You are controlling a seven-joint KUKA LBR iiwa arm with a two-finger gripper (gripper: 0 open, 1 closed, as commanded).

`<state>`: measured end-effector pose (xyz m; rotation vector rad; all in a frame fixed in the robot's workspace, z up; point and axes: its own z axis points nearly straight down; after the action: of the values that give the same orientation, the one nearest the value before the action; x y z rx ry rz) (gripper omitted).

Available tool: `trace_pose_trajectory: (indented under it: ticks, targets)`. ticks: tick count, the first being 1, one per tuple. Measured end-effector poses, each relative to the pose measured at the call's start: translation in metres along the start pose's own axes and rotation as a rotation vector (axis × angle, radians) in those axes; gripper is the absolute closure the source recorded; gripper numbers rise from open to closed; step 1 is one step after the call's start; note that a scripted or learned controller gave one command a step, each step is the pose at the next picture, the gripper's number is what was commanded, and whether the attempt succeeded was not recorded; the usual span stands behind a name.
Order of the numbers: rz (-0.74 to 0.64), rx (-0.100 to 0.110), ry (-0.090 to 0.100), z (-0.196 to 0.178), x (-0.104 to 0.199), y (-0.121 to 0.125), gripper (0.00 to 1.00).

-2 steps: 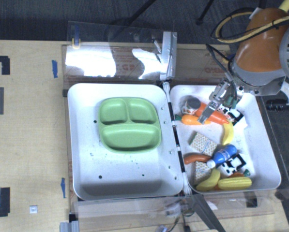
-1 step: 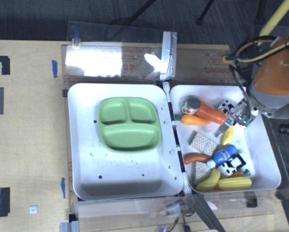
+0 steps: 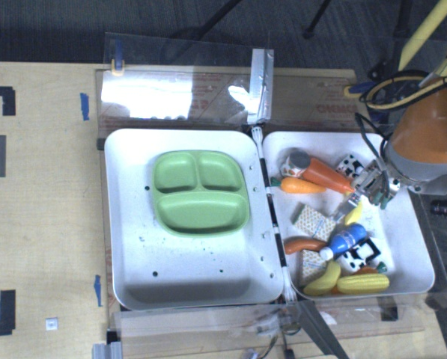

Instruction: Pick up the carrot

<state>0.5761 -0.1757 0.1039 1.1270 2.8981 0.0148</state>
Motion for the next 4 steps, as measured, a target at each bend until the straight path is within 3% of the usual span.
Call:
trace_pose_trajectory:
  ticks: [1,2,3,4]
  targets:
    - [-0.221,0.014,0.021,-0.088,-0.046,0.032,0.00]
    - [-0.168,0.016,0.025,-0.040,0.004,0.035,0.00]
    - [-0.291,0.007,0.020,0.009,0.001,0.002,0.00]
    - [-0.269,0.014,0.023,-0.048,-0.009,-0.026,0.00]
